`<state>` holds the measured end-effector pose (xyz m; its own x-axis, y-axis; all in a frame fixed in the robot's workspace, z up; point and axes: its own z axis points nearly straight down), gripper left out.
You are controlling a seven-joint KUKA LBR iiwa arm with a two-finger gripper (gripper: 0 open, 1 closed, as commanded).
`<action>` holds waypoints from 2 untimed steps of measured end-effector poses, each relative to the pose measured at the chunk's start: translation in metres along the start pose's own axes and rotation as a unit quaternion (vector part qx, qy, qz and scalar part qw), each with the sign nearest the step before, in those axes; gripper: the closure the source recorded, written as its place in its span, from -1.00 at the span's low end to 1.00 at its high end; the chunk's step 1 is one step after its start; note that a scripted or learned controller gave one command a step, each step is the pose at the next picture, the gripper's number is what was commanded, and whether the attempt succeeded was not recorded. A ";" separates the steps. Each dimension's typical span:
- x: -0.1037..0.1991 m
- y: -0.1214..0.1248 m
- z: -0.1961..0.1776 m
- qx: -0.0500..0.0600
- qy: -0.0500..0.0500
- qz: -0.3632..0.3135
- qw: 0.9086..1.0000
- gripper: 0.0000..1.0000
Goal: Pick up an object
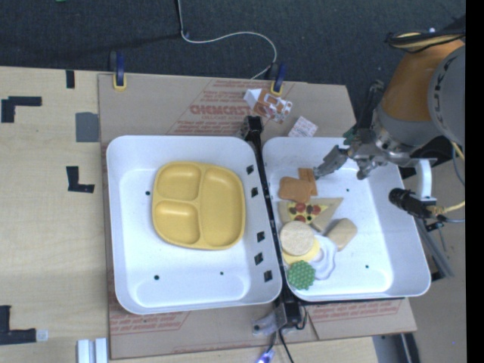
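Overhead slanted view of a bench carrying two shallow white plastic bins side by side on a sheet of brown cardboard point(219, 100). The left white bin point(132, 278) holds one thing, a round yellow plastic plate with three compartments point(199, 205), lying flat near the bin's centre. The right white bin point(386, 255) holds a cluster of toy foods packed against its left wall: an orange-brown toast-like piece point(296, 187) nearest the far edge, a pale pizza wedge with red and dark toppings point(311, 210) just below it, a tan rounded bread-like lump point(341, 233) toward the bin's middle, a round cream-coloured disc point(296, 240), a white curved piece point(325, 262) partly hidden under its neighbours, and a green knobbly round piece point(301, 274) near the front left corner. Several of these touch or overlap, so their full outlines cannot be made out.

The grey arm with its orange band point(412, 89) enters from the right and is cut off by the frame edge. Its two-finger gripper point(346, 162) hangs over the far part of the right bin, just right of the toast-like piece and apart from it. Two dark fingers point(327, 162) appear spread with nothing between them, though they are blurred. Small paper tags point(274, 110) lie on the cardboard beyond the bins' far edge, their print unreadable.
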<state>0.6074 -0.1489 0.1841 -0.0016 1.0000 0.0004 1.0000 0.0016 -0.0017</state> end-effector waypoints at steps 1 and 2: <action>0.017 0.029 0.103 -0.002 -0.001 0.000 1.000 -1.00; 0.016 0.032 0.084 -0.007 0.000 -0.001 1.000 1.00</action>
<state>0.6394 -0.1323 0.1002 -0.0029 1.0000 -0.0002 0.9999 0.0029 0.0113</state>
